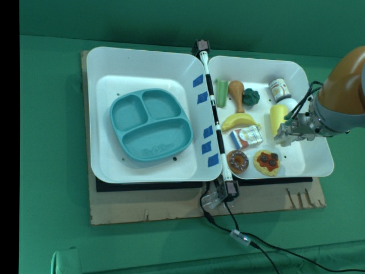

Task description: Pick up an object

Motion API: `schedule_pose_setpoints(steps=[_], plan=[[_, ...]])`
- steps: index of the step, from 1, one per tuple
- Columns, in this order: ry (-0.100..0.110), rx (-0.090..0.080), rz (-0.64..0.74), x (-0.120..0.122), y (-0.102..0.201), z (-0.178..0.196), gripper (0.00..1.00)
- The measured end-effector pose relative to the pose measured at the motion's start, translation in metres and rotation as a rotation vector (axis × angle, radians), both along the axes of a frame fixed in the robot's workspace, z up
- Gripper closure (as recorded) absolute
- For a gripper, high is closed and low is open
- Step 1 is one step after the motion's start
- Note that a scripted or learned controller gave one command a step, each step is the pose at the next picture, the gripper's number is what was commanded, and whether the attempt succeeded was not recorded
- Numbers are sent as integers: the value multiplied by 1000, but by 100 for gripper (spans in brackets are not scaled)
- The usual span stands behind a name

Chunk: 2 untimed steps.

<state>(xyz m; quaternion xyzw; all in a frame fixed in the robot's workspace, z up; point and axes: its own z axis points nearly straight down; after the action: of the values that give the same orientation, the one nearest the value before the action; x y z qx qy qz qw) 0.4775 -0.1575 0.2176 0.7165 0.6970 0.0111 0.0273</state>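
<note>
Gripper [283, 135] low over the right bin [311, 163].
It sits beside the yellow bottle [278, 117]; jaw state can't be told. Possibly touching it. Banana [239, 121] lies nearby.

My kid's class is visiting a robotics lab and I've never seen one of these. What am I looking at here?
One camera looks down at a slant on a bench with two white bins. The left bin holds a teal divided plate. The right bin holds toy food: a banana, a drumstick, a doughnut, a small pizza and a jar. From the right reaches a grey and orange robot arm; its gripper hangs over the right bin. I see nothing held.
</note>
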Motion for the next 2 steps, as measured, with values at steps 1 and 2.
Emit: schedule_pose_setpoints(steps=[1,2], plan=[[0,0,0,0,0,0,0],[-12,-7,-8,2,-3,14,100]])
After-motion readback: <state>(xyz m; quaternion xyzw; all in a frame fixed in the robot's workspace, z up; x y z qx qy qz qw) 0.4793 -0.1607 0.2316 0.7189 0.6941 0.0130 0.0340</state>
